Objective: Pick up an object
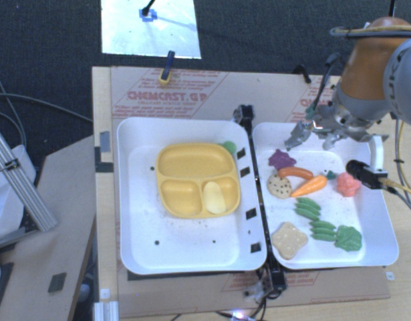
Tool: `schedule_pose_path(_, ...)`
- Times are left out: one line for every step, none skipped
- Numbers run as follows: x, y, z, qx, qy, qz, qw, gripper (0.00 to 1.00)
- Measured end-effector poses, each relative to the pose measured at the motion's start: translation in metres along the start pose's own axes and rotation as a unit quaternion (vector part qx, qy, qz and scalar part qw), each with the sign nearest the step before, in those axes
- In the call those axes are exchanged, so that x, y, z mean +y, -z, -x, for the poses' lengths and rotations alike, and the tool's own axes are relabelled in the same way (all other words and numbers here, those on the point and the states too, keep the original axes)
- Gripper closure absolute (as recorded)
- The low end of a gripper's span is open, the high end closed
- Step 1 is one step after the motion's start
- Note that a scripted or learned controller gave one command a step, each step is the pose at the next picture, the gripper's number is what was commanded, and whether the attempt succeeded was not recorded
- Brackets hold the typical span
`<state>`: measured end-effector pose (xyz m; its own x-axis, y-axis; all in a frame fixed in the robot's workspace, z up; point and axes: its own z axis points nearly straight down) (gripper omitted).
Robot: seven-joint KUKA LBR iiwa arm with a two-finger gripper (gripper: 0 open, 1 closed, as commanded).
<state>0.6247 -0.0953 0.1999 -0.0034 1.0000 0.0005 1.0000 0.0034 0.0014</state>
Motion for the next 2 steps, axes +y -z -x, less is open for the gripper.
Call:
schedule_pose_path(0.02,-0.121,0.046,0.0,-0.003,-0.002,1.0,0.0)
schedule_pose_path(0.044,-0.113,0.113,0.002,-0.002,-0.001,1.0,0.0)
